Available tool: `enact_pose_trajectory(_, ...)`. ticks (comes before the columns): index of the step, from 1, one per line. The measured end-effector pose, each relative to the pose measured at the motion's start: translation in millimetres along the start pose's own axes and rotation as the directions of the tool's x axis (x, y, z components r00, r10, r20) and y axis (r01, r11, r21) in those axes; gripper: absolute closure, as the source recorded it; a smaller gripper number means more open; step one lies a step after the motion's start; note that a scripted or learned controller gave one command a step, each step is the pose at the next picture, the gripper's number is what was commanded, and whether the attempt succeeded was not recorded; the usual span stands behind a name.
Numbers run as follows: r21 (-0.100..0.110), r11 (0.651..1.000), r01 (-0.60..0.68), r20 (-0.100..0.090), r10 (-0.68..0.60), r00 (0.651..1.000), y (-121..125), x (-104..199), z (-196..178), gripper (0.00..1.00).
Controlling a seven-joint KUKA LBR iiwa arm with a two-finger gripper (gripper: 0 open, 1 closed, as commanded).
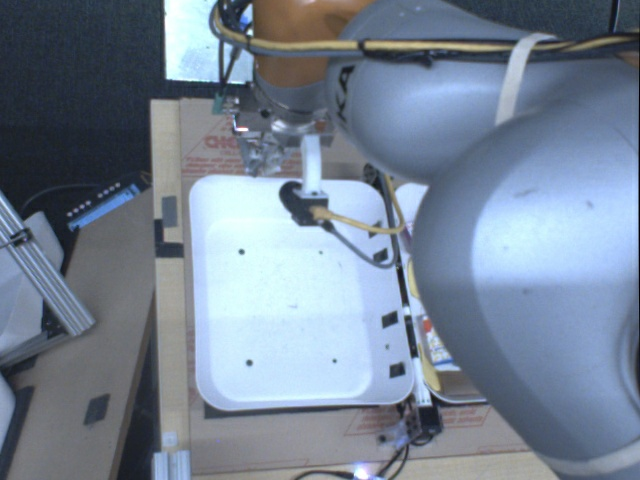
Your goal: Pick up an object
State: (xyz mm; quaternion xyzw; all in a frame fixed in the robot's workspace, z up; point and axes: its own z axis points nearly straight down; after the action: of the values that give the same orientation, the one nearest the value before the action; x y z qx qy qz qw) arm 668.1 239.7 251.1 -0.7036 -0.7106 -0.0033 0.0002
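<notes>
My gripper (265, 153) hangs over the far edge of the left white bin (290, 368), just below the orange wrist band (310, 13). A white strut with a black fitting (298, 204) and a yellow cable reaches down from it over the bin's far wall. Nothing shows in the gripper's grasp. The grey arm (520, 218) hides most of the right bin. A sliver of a flat item with red and yellow print (433, 345) lies in that bin beside the divider.
Cardboard (170, 298) lines the bench around the bins. Black clips (390, 320) sit along the left bin's right rim. An aluminium rail (45, 288) and a blue-marked bar (100, 200) lie off to the left.
</notes>
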Motion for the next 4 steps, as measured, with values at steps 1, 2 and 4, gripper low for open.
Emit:
enact_pose_trajectory(1,-0.005,1.000,-0.005,0.001,0.005,1.000,2,-5,-77,1.00)
enact_pose_trajectory(2,0.004,1.000,-0.011,0.006,0.011,1.000,1,-39,-64,1.00)
enact_pose_trajectory(4,0.004,1.000,-0.014,0.006,0.014,1.000,1,-69,-72,1.00)
